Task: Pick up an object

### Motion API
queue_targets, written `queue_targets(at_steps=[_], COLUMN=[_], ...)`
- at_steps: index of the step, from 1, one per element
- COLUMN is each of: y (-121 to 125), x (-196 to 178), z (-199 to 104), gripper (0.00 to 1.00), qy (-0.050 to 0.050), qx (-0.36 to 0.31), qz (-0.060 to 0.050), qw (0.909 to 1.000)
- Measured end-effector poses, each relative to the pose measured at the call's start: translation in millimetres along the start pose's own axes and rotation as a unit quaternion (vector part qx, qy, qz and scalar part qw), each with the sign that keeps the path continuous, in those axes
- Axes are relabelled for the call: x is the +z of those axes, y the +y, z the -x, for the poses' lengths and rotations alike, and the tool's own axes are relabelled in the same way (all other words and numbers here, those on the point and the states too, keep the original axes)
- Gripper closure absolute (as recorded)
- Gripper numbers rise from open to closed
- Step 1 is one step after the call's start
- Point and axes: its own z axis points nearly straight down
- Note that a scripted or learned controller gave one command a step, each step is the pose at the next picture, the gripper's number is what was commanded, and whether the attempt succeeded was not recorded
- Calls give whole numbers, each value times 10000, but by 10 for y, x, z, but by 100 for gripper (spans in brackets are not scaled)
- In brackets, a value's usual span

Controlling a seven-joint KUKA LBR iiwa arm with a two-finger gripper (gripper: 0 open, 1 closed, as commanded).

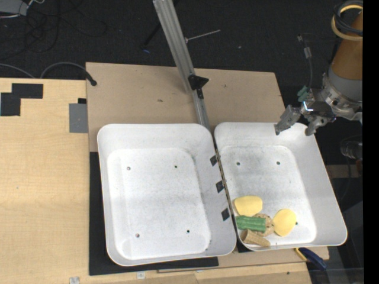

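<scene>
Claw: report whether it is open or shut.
Open. The claw hangs over the right bin's far rim with its two fingers spread apart, bare gap between them, nothing held.

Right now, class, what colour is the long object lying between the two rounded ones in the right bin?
Green, seen in the camera view.

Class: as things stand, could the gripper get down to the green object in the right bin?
Probably yes. The gripper hangs open above the bin's far rim; nothing covers the green object, though yellow pieces crowd it.
</scene>
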Motion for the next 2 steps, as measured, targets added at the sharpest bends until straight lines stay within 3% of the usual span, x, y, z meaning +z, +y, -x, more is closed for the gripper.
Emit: queue_targets(at_steps=[1,2], y=[7,-2], x=[-26,616], z=[-1,25], gripper=[0,0], qy=[-6,2], qx=[-8,4], qz=[21,-10], qw=[10000,10000])
